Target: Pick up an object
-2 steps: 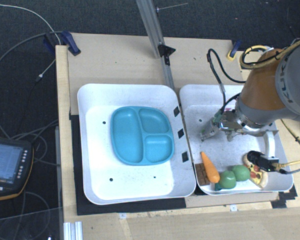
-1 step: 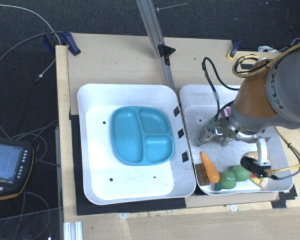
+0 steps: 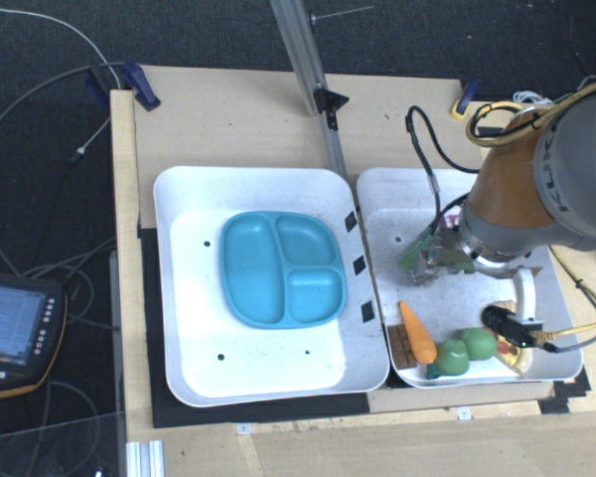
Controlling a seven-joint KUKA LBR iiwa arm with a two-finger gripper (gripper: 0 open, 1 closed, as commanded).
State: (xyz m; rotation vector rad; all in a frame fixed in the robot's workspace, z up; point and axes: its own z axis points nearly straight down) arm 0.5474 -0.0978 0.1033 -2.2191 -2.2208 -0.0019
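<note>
My gripper hangs low over the middle of the right bin, under the grey arm with its orange band. A small green thing lies against the gripper's left side; whether it is held is unclear. Along the bin's front edge lie an orange carrot, a brown block beside it, and two green rounded pieces touching each other. A small yellow piece sits at the front right.
The left bin holds a blue divided plate. A metal pole slants down to the gap between the bins. Black cables loop over the back of the right bin.
</note>
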